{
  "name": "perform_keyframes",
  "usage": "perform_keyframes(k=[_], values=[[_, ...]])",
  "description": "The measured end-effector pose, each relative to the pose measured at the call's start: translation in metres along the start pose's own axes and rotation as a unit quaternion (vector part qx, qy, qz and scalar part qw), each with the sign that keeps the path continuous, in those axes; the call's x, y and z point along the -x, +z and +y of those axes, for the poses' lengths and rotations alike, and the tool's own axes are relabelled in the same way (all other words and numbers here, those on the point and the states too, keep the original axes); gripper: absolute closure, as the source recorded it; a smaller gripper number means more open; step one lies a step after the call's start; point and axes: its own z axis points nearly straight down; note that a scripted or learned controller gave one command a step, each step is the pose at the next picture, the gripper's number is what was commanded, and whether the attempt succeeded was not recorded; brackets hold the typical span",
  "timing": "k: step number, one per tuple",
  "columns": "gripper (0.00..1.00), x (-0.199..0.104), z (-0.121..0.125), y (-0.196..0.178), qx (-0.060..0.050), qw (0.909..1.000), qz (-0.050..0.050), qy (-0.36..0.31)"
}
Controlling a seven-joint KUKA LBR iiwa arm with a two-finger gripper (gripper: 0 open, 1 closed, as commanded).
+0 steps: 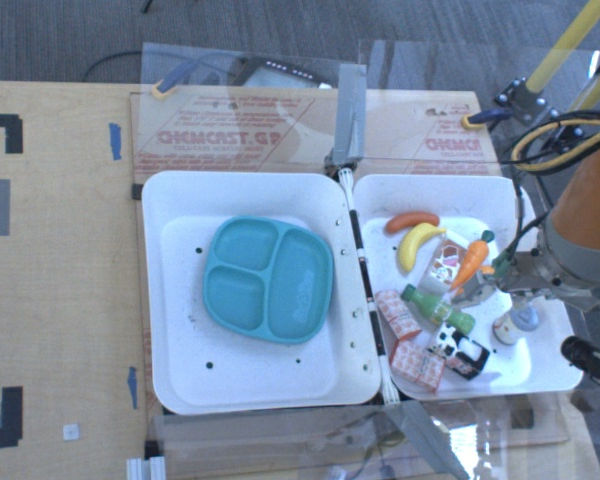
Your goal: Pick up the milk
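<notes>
The milk (457,350) is a small carton with black and white cow patches, lying on its side near the front of the right bin (550,363). My gripper (502,274) hangs over the right part of that bin, beside the tip of an orange carrot (470,261). It is behind and to the right of the milk and apart from it. The grey arm with its orange band (585,213) comes in from the right edge.
Crowded around the milk are red and white packets (417,364), a green bottle (437,305) and a small white bottle (511,325). A banana (416,242), a sausage (411,221) and a clear cup (444,266) lie further back. The left bin (170,298) holds a teal divided plate (270,279).
</notes>
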Motion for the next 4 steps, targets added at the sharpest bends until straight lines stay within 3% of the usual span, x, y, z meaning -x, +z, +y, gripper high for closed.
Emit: perform_keyframes(k=[1,2,3,4], values=[[0.00,-0.022,0.008,-0.051,0.002,1.0000,-0.001,-0.001],[0.00,-0.011,-0.003,0.100,0.004,0.9997,-0.001,0.025],[0.00,0.014,-0.002,0.100,0.005,0.9973,0.000,-0.074],[0.00,-0.093,0.019,0.003,0.002,0.9794,-0.001,-0.202]])
